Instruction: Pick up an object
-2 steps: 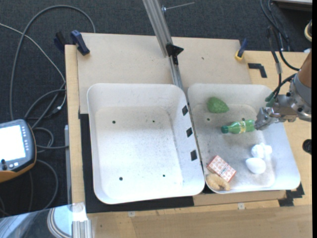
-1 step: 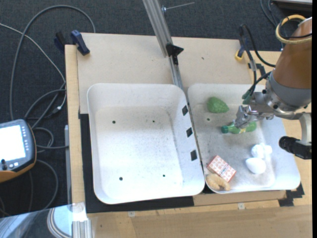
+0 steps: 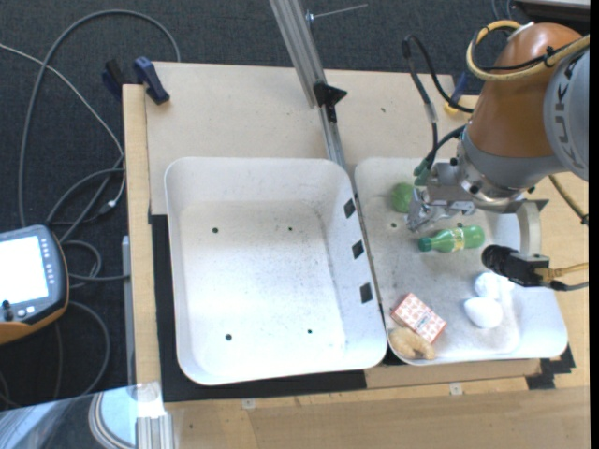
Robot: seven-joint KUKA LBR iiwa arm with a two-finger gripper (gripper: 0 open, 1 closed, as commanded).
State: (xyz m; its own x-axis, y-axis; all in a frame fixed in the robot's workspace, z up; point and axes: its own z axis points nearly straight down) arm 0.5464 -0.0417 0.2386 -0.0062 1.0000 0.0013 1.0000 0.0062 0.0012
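My gripper (image 3: 424, 217) hangs low over the back of the right bin (image 3: 543, 340), its metal fingers pointing down between a round green ball (image 3: 402, 196) and a green bottle (image 3: 452, 239) that lies on its side. Nothing shows between the fingers. Near the bin's front lie a red-and-white patterned box (image 3: 418, 317), a tan bread-like piece (image 3: 410, 346) at the front rim, and a white lump (image 3: 484, 312) with a second white piece (image 3: 490, 285) behind it.
The left bin (image 3: 257, 269) sits beside the right one, with a divider wall carrying black clips (image 3: 357, 249) between them. A metal pole (image 3: 298, 40) slants across the back of the bench. A blue clamp (image 3: 152, 79) sits at the bench's far left corner.
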